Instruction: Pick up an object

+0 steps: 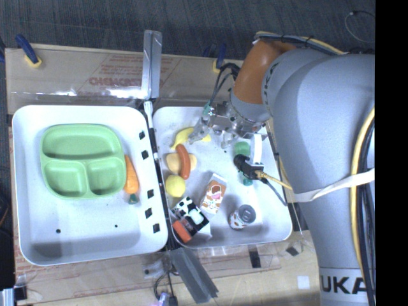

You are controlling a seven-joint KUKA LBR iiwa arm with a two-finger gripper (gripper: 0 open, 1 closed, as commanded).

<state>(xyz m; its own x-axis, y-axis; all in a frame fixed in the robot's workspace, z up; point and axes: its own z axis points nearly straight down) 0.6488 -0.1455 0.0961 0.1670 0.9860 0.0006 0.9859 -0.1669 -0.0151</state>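
At about five o'clock in the view, white letters "UKA" stand on the grey base of the arm (341, 284), the start of the word cut off by the arm's edge. At about eleven o'clock, on the clear sheet (115, 75) lying over the brown board behind the bins, red printing shows upside down and mirrored; its words are too faint to read. The small carton (214, 196) in the right bin carries a printed picture, but no lettering on it can be made out.
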